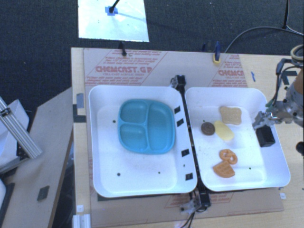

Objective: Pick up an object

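Camera view, from above at a slant: two white bins sit side by side on a brown board (128, 70) printed with red lettering. The left bin (102, 175) holds a blue plate (145, 126) with three compartments, lying flat near the bin's middle. The right bin (280, 175) holds five small food pieces, all lying loose on the bin floor. A slice of toast (231, 115) lies toward the far side. Just in front of it are a brown cookie (207, 128) and a yellow piece (224, 131), side by side and nearly touching. Nearer the front edge, an orange pretzel (228, 156) lies just above an orange wedge (223, 170), the two touching or almost so. A row of black clips (180, 122) runs along the seam where the bins meet. The arm (294, 103) enters from the right, and the gripper (262, 119) hangs at the right rim of the right bin, level with the toast and well apart from every food piece. At this angle it cannot be told whether the gripper is spread or pressed together.
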Controlling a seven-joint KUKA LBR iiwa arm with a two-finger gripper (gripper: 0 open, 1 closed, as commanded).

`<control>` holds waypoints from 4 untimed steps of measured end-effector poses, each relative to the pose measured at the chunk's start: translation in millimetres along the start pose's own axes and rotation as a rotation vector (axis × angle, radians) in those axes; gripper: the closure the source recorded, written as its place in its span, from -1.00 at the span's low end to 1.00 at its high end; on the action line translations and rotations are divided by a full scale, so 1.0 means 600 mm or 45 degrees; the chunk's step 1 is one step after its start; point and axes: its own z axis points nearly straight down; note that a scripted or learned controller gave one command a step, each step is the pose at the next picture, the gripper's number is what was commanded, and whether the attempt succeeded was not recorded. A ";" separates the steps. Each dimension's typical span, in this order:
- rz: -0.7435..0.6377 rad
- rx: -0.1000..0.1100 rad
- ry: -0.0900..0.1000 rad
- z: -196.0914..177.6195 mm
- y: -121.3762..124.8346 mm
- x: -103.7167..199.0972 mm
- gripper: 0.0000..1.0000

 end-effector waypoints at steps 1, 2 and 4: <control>-0.007 0.004 0.003 -0.011 0.022 0.103 1.00; -0.005 0.004 0.004 -0.029 0.041 0.186 1.00; -0.006 0.002 0.005 -0.034 0.093 0.381 1.00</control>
